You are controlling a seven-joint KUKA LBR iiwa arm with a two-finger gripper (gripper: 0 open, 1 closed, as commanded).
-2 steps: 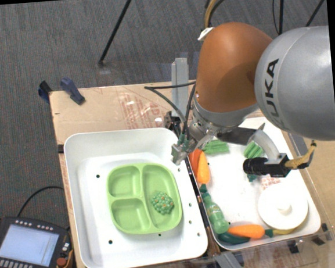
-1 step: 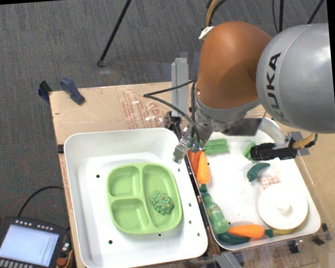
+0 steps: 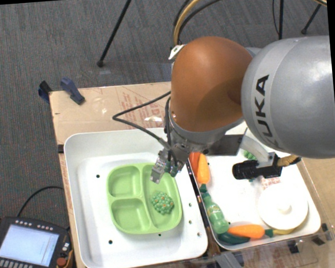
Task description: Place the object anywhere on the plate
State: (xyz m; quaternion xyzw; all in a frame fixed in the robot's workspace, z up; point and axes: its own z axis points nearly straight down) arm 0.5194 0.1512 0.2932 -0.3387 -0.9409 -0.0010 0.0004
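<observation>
A light green sectioned plate [image 3: 126, 213] lies in the left white bin [image 3: 93, 248]. A green knobbly broccoli-like piece [image 3: 162, 202] rests in the plate's long right compartment. My gripper [image 3: 165, 168] hangs just above the plate's upper right corner, a little above that green piece and apart from it. Its fingers look spread, with nothing between them. The orange wrist band and grey arm hide the area behind the gripper.
The right bin [image 3: 312, 220] holds an orange carrot [image 3: 202, 169] near the divider, a green bottle-shaped toy [image 3: 216, 215], a second carrot [image 3: 246, 231] at the front, and a white round lid on yellow [image 3: 283, 209]. A teach pendant [image 3: 29, 246] lies off the bench, lower left.
</observation>
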